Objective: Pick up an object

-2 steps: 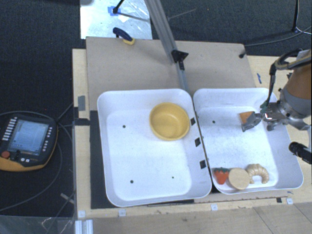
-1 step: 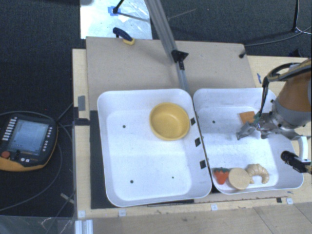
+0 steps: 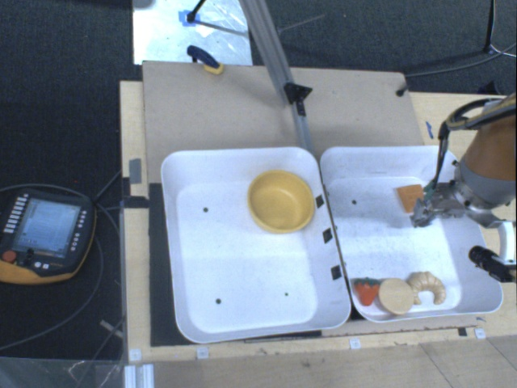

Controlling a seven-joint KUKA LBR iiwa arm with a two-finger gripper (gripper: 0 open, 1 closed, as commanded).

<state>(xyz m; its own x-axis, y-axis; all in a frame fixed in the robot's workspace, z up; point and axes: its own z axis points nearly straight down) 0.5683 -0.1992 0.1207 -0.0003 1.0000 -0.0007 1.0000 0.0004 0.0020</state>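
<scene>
My gripper hangs over the right bin, near its right side, just below an orange flat piece that lies on the bin floor. The piece sits beside the gripper, apart from it as far as I can see. Along the right bin's front wall lie a small red and green item, a round tan disc and a pale croissant-shaped piece. A yellow bowl stands upright in the left bin, at its far right corner.
The arm's grey wrist with its orange band enters from the right over the right bin's edge. A slanted metal pole stands behind the bins. A teach pendant lies on the floor at the left.
</scene>
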